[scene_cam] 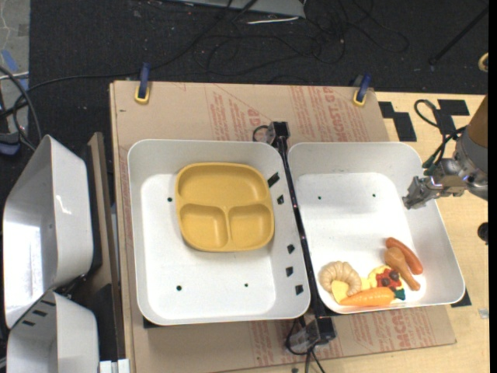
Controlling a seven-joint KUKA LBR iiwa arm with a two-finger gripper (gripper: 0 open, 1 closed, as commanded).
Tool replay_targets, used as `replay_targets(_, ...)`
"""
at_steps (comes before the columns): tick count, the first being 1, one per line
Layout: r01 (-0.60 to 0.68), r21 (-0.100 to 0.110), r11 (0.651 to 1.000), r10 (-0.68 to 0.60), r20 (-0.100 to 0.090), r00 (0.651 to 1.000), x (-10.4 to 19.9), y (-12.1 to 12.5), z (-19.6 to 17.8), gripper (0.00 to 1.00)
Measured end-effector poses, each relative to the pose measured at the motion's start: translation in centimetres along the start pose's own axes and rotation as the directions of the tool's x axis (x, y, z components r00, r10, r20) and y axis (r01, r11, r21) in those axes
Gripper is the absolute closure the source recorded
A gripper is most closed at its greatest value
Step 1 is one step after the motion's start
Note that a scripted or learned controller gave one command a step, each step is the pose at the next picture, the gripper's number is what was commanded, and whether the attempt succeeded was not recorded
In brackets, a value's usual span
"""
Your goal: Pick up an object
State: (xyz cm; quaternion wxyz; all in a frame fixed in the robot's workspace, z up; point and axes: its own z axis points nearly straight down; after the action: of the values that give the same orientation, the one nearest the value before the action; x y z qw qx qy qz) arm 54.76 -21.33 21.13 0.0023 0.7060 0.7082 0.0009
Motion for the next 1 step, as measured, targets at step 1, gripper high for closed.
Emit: replay_targets(1, 0.000, -0.001, 1.000, 0.000, 0.001, 1.000, -0.24, -0.01, -4.29, 1.00)
